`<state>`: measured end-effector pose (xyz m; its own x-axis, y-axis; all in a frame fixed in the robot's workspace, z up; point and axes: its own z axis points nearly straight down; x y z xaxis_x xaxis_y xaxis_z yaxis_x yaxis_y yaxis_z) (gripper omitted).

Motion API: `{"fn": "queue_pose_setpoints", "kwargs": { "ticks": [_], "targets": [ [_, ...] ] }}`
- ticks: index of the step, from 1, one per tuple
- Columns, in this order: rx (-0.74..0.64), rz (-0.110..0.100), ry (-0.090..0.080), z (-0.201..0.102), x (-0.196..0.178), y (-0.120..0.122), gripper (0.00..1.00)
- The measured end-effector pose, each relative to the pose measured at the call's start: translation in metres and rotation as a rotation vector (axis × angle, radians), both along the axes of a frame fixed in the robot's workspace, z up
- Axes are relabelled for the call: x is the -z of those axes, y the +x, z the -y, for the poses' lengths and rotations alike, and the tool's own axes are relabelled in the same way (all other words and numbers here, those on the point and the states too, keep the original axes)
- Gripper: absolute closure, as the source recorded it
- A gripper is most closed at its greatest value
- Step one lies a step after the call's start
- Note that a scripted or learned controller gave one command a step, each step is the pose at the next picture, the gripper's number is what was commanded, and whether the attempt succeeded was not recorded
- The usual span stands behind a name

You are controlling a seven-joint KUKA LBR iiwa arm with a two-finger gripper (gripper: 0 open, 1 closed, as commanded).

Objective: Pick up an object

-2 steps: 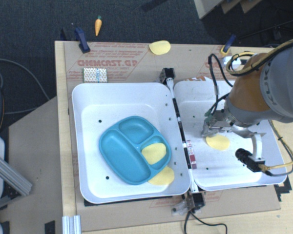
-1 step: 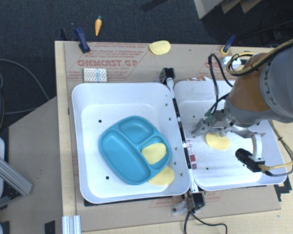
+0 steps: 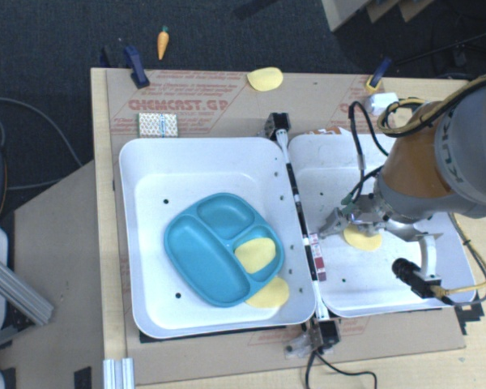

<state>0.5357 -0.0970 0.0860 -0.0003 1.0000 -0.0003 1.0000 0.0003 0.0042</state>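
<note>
From the overhead camera view, you have two white bins side by side. The left bin [image 3: 146, 168] holds a blue divided plate [image 3: 219, 250], with one yellow piece [image 3: 257, 254] lying in the plate's right compartment and a second yellow piece [image 3: 269, 293] resting on the bin floor, touching the plate's near right edge. A third pale yellow piece [image 3: 265, 79] sits on the bench beyond the bins.

Look now to the right bin [image 3: 340, 298]. The arm [image 3: 437, 160] reaches in from the right, and its gripper [image 3: 350, 219] is down near the bin floor, just left of a flat yellow disc [image 3: 363, 238]. That disc looks like your likeliest target. The wrist covers its far edge, and you cannot tell from this angle whether the claw is apart or together, nor whether it touches the disc at all; nothing is visibly held.

To do this step well, I judge you should first bring the gripper squarely over the middle of the disc, since it appears offset toward the disc's far left edge. The piece is thin and lies flat, so a shallow pinch may slide off; come right down to the floor and close across its narrowest span. Lift slowly and confirm the disc rises with the claw before moving away.
</note>
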Motion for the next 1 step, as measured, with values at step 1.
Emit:
{"fn": "queue_pose_setpoints", "kwargs": {
  "ticks": [1],
  "targets": [
    [0.001,-0.003,-0.001,0.061,-0.0591,-0.001,0.0]
  ]
}}
